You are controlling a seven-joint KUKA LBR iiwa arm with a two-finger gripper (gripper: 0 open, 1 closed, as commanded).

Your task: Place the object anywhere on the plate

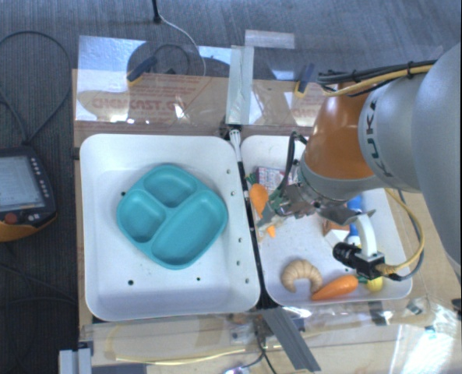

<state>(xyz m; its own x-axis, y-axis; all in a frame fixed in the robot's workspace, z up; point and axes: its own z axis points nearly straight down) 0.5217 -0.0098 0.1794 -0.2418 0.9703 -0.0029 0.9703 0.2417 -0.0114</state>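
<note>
arm (371, 139): over right bin (398, 287) | gripper (281, 203): low at bin's left side, grip cannot be told | croissant (301, 273), carrot (334, 287): near front wall | plate (172, 215): left bin (106, 287)

Big round grey arm (429, 123) with black letters on its side. Fat orange band (336, 142) above the wrist, shiny on top. Yellow and black cables running along it. Dark metal gripper (289, 201) at the end.
</note>
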